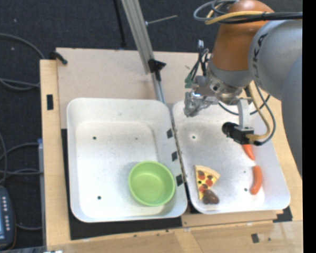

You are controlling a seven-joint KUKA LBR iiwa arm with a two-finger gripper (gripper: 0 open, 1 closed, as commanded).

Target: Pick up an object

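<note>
Your bench (110,73) is tan board, with dark floor and cables around it. Two white bins sit side by side on it, touching along the middle. The arm (274,51) comes in from the right, grey, with its orange band (237,30) over the far edge of the right bin (221,141). The left bin (105,136) holds one thing: a green bowl (151,183), upright, at its near right corner, close to the divide.

A metal rail (139,36) slants from the far side down to the bins' far junction.

Your gripper (194,105) hangs at the far left corner of the right bin, just by the divide. It's too small and cluttered to read, so you can't tell how it stands, and nothing visible is held. A black part (237,132) with cable hangs from the wrist over the right side of that bin.

Pickable items, all in the right bin: a pizza slice (205,178) near the left near corner, with a brown lump (210,196) touching its near end. An orange sausage (256,179) lies near the right wall. Another orange piece (248,152) is just beyond it, partly under the black part. All are well apart from the gripper.
</note>
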